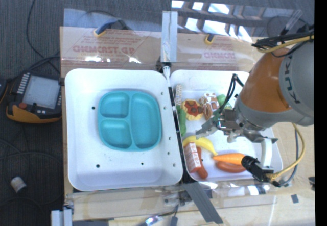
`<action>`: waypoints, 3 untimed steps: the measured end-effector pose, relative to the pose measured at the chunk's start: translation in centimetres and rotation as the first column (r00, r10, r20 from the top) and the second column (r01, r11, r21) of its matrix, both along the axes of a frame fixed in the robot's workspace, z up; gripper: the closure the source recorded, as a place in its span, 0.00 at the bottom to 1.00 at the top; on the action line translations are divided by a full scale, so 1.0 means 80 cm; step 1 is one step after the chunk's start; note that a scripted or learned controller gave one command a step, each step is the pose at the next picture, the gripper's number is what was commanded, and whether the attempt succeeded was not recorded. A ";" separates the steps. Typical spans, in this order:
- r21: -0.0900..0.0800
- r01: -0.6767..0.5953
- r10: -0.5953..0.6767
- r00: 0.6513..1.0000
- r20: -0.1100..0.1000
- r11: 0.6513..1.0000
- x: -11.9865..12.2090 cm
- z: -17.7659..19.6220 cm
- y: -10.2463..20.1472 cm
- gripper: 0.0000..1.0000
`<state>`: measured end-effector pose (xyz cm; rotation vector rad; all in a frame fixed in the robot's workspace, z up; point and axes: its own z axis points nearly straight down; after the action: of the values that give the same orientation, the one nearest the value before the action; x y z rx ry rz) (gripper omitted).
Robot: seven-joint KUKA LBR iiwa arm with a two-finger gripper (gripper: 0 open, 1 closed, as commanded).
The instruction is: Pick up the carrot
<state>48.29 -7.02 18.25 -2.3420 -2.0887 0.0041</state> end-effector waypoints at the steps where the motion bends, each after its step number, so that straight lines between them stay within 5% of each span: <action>1: 0.000 0.000 0.000 1.000 0.000 1.000 0.000 0.000 0.000 0.00; 2: -0.001 0.058 -0.058 0.998 0.000 0.998 0.009 0.017 -0.015 0.00; 3: -0.002 0.053 -0.053 0.999 -0.001 0.999 0.000 0.000 0.064 0.00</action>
<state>48.30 -1.87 18.23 -2.3974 -2.0260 0.0075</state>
